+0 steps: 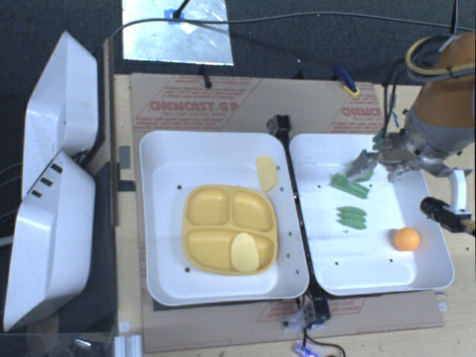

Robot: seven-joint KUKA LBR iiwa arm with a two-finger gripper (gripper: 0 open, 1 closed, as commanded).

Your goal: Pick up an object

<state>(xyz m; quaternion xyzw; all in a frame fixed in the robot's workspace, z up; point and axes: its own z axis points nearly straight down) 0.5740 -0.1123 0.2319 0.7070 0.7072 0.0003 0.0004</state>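
Note:
My gripper (378,172) hangs over the back of the right bin (431,274), open, with nothing between its fingers. Its left finger (362,166) sits just above and to the right of a green pea pod (349,186). A second green pod (352,216) lies a little nearer the front. An orange ball (406,239) rests towards the bin's right side. In the left bin (160,199) a yellow divided plate (212,207) carries a pale yellow piece (245,252). Another pale yellow piece (267,172) lies behind the plate.
The divider between the two bins (296,199) runs front to back through the middle. A black part of the arm (445,214) juts over the right bin's right rim. White casings (52,177) stand at the far left. A shiny metal sheet (177,19) lies behind the bench.

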